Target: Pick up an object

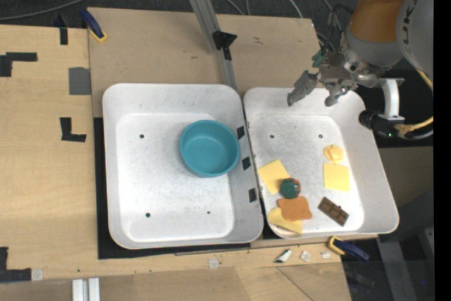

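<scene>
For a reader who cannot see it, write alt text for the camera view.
An open gripper hangs above the right bin's far edge, holding nothing. Toy foods lie near that bin's front, and a blue bowl sits in the left bin.

A blue bowl [208, 147] sits in the left bin [127, 173], right of its centre. The right bin [296, 130] holds yellow squares [273, 175], a green-and-red ball [290, 187], an orange slab [294, 209], a brown bar [332, 211] and a small yellow piece [333, 152] in its lower half. The gripper [315, 96] hangs over that bin's upper edge, fingers spread with nothing between them.
</scene>
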Robot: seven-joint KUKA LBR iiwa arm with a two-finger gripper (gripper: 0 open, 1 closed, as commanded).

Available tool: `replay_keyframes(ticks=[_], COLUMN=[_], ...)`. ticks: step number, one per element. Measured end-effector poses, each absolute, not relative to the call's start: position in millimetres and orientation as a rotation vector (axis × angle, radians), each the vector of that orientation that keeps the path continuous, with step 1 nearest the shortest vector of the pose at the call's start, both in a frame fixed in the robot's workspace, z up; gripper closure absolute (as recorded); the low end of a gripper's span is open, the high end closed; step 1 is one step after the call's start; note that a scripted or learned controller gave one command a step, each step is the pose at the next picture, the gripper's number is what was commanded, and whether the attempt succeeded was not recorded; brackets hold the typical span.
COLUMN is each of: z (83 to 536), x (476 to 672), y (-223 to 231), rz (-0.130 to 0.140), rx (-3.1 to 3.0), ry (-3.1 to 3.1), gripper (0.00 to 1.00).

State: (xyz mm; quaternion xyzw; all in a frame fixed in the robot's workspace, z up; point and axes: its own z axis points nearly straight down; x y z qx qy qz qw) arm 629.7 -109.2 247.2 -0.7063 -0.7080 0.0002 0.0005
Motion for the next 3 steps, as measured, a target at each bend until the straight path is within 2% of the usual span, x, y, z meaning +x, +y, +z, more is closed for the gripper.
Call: replay_keyframes(ticks=[1,2,3], z=[247.3,182.7,137.6], x=[629.7,628.8,625.0], y=[-109.2,-104.8,-108.1], rz=[0.001,0.009,0.008], rx=[-2.218,-2.215,-2.217], ry=[-2.224,-2.220,-2.220], gripper=[0.00,0.00,0.00])
